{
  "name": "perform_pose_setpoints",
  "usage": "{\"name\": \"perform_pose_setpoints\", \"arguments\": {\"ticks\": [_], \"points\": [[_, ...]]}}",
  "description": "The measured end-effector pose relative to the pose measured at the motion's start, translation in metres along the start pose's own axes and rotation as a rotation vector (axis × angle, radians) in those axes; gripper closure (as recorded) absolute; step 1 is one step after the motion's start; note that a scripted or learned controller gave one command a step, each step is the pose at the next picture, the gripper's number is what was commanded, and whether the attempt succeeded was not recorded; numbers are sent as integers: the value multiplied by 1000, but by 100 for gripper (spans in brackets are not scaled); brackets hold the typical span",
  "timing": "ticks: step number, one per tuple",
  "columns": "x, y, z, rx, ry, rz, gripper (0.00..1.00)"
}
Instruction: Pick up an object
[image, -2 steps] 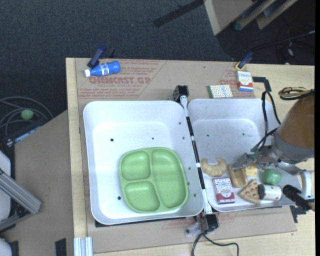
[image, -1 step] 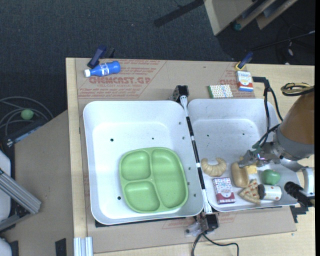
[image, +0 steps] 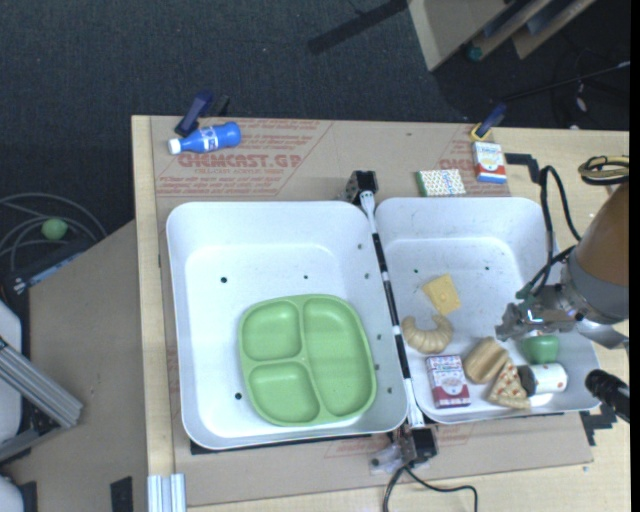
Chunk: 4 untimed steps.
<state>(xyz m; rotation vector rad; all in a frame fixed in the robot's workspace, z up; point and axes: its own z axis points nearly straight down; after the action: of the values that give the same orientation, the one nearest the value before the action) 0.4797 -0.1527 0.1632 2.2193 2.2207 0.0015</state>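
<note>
The right bin (image: 470, 215) holds a croissant (image: 427, 333), a yellow cheese wedge (image: 442, 294), a red and white carton (image: 448, 380), a bread roll (image: 484, 359), a pizza slice (image: 508, 386), a green object (image: 541, 348) and a white cylinder (image: 549, 379). My gripper (image: 527, 318) hangs low at the bin's right side, just above and left of the green object and up-right of the bread roll. I see nothing held in it. The arm (image: 608, 262) comes in from the right edge.
The left bin (image: 200, 240) holds a green divided plate (image: 305, 358). Behind the bins lie a blue and white bottle (image: 205, 138), a small patterned box (image: 442, 182) and a small carton (image: 488, 162). A black cable (image: 556, 205) runs along the right bin's far corner.
</note>
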Motion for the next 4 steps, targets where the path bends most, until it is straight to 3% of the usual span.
{"name": "perform_pose_setpoints", "arguments": {"ticks": [1,2,3,4], "points": [[51,2,-14,1,0,-1,100],[51,2,-14,1,0,0,0],[41,2,75,-7,-1,0,0],[38,2,75,-8,0,-1,0]]}}
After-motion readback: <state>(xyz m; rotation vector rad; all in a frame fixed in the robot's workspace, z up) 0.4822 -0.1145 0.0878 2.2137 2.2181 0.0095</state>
